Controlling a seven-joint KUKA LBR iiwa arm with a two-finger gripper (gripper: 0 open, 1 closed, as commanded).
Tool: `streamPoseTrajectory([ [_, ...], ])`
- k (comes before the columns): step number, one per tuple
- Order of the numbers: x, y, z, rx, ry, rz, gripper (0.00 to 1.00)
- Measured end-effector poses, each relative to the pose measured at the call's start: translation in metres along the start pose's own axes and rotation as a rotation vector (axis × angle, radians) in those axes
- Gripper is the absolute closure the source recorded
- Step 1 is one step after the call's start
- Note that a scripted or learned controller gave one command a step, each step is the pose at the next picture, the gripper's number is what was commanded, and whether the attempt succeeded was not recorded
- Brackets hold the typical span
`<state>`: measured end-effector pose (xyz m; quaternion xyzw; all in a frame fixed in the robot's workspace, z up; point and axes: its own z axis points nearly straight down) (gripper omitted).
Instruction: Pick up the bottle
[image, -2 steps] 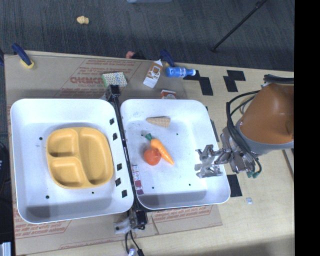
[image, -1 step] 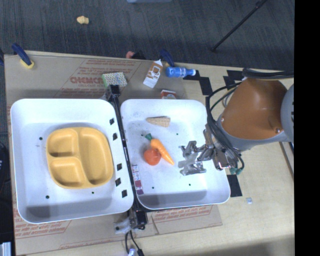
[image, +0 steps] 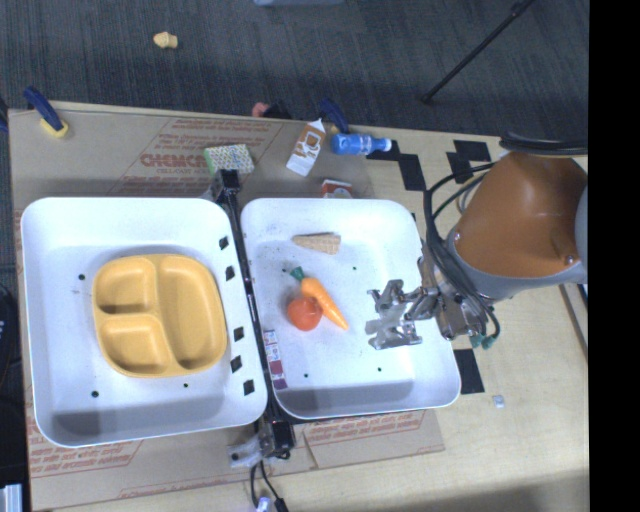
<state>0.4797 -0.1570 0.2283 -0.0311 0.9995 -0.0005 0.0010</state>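
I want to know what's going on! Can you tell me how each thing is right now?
Gripper: open, holding nothing, over the right bin.
Bottle: lying on its side outside the bins.
Carrot: lying in the right bin.
Yellow tray: flat in the left bin.

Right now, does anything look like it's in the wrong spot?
Yes. The bottle lies on its side on the bench behind the right bin, outside both bins, while the pincer hangs inside that bin near the carrot and tomato.

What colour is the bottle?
Blue: the bottle lies beyond the bins, clearest in the camera view.
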Motion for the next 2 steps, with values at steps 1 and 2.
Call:
streamPoseTrajectory([
  [1, -0.004, -0.014, 0.004, 0.000, 0.000, 0.376, 1.00],
  [2, 0.000, 0.046, 0.041, -0.001, 0.005, 0.117, 1.00],
])
